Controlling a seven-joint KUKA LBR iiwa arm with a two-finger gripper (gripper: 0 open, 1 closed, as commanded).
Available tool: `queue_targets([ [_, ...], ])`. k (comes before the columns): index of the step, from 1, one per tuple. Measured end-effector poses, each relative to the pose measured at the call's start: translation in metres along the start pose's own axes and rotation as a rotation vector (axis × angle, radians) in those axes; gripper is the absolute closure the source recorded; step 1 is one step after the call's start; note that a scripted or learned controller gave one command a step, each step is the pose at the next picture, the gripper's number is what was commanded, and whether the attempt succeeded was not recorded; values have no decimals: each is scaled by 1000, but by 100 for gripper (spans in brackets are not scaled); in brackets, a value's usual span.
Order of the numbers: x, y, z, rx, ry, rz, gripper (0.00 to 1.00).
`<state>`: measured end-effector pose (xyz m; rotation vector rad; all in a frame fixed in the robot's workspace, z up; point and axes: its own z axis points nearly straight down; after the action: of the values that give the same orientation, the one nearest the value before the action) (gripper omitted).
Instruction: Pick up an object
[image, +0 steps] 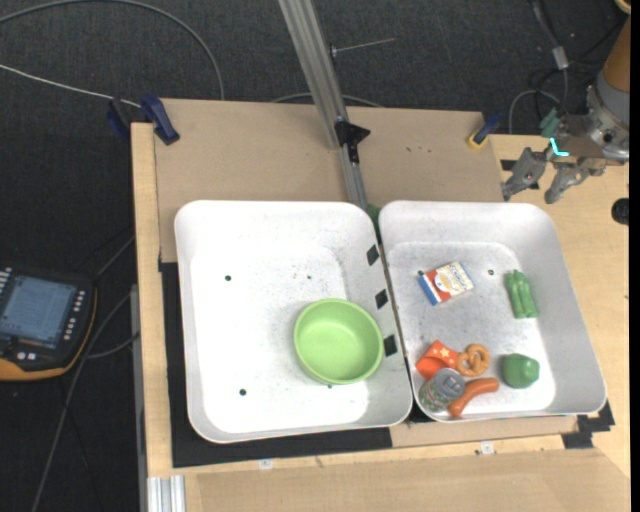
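"Can any writing be read here?"

"None. The small carton (446, 281) carries blue and red print, too blurred to read, and the handheld pendant's screen (38, 304) is illegible as well."

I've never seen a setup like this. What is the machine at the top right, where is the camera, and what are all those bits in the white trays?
The camera hangs above a bench and looks down at a slant. At the upper right is the end of a robot arm; its gripper, a two-finger claw, hangs open beyond the far corner of the right bin, holding nothing. Two shallow white bins sit side by side. The left bin holds a green bowl. The right bin holds small things: a little red, white and blue box, a long green piece, a round green piece, a pretzel, an orange piece and a reddish sausage shape. The arm is meant to pick one up.
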<state>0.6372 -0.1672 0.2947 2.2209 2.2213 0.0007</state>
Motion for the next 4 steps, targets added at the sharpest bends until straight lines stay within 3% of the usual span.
queue_targets([
  [1, 0, 0, 0, 0, 0, 0, 0],
  [2, -3, 1, 62, 5, 1, 0, 0],
  [4, -7, 1, 151, 4, 1, 0, 0],
])
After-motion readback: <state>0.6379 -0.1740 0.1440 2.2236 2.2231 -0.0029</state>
